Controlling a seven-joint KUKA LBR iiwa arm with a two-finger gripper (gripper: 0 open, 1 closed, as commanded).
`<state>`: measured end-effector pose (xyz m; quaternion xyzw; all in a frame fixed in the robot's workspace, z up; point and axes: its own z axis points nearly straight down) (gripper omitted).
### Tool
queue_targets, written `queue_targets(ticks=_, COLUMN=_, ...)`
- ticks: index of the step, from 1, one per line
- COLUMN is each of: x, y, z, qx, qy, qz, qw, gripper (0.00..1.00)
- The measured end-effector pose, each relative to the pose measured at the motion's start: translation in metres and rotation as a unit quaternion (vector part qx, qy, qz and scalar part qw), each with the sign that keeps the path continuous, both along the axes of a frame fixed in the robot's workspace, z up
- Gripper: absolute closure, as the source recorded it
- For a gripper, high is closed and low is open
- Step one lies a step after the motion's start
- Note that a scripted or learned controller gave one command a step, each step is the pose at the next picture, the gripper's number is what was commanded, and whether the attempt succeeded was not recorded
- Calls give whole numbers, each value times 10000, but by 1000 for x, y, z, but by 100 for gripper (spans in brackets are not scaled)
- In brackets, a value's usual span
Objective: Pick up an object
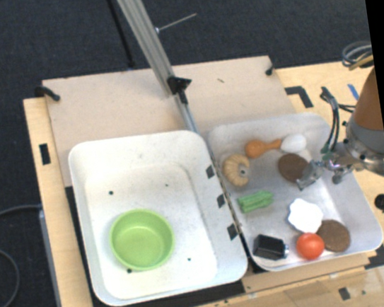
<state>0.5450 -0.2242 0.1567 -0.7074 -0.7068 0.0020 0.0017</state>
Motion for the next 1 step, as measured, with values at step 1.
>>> queue_targets(ticks=1, x=-1, y=-1, z=-53, qx=-4, qy=-6, qz=-2, qw=10000, gripper=0)
